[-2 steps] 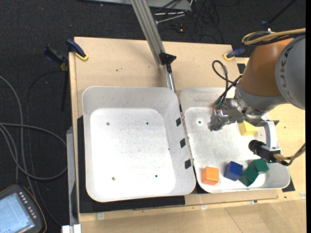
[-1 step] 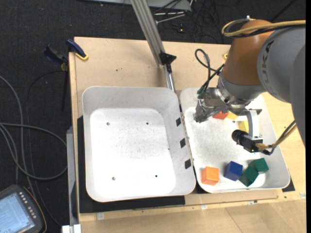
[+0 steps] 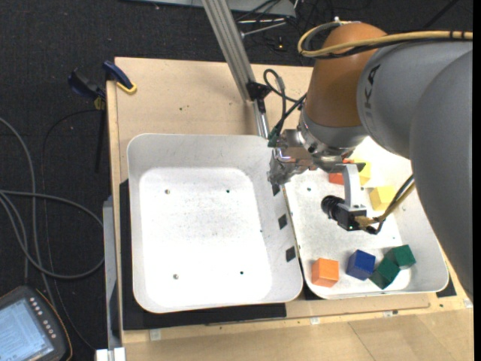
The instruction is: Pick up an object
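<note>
The right bin (image 3: 353, 295) holds several blocks. An orange cube (image 3: 325, 271), a blue cube (image 3: 361, 264) and two green blocks (image 3: 404, 256) (image 3: 385, 274) lie along its near edge. Yellow pieces (image 3: 382, 196) and a small orange-red piece (image 3: 337, 177) lie further back, partly under the arm. My gripper (image 3: 278, 173) hangs at the bin's far left corner, close to the rim between the two bins. It is well apart from the near cubes. Nothing shows in its grasp.
The left bin (image 3: 203, 216) is white with small dark specks. A black part on a white bracket (image 3: 342, 212) hangs from the wrist over the middle of the right bin. A metal strut (image 3: 229, 40) slants down behind the bins. Clamps (image 3: 98, 85) sit at the bench's far left corner.
</note>
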Motion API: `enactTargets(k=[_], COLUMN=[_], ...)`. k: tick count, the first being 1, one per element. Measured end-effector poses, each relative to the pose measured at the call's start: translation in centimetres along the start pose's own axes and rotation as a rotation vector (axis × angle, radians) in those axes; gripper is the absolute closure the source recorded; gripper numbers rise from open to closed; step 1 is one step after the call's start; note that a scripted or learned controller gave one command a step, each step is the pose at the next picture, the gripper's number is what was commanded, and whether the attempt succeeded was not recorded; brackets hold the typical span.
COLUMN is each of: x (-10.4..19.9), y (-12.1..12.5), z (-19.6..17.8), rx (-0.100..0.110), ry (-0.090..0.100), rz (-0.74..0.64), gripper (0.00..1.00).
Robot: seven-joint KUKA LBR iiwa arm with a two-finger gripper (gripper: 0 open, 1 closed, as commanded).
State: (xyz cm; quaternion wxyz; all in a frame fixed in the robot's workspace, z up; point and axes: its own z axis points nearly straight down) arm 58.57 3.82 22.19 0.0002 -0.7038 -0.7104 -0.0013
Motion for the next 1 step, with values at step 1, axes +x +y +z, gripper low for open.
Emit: enactTargets(k=[1], x=[4.56], y=[0.98], z=[-1.61], rx=[-0.002], ry=[0.0], rz=[0.002], gripper=[1.0])
